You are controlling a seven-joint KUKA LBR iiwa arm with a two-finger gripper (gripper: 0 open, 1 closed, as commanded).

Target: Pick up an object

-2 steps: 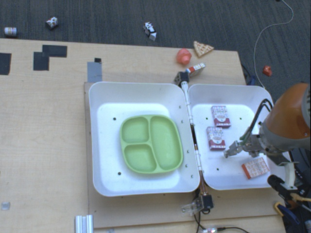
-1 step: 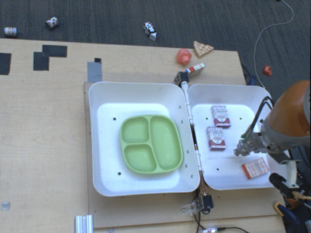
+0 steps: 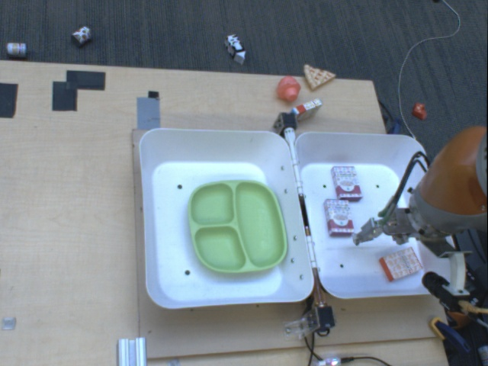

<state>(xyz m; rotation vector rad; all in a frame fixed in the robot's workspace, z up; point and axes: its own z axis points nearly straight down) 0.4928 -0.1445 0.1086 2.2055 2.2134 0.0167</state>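
While the claw (image 3: 366, 233) hovers low in the right shallow white bin (image 3: 381, 147), just beside the middle small red-and-white printed carton (image 3: 338, 217), I cannot tell whether it is spread or clenched. Nothing visibly sits in it. A second such carton (image 3: 345, 182) lies farther back, and a third, tilted one (image 3: 400, 264) lies near the front rim under the arm. Descending off-centre could nudge the flat carton sideways rather than capture it; these thin packs likely slide easily on the smooth bin floor

Divided plate (image 3: 238, 226) in left bin (image 3: 164, 227); three packets (image 3: 339, 216) in right bin (image 3: 366, 149).
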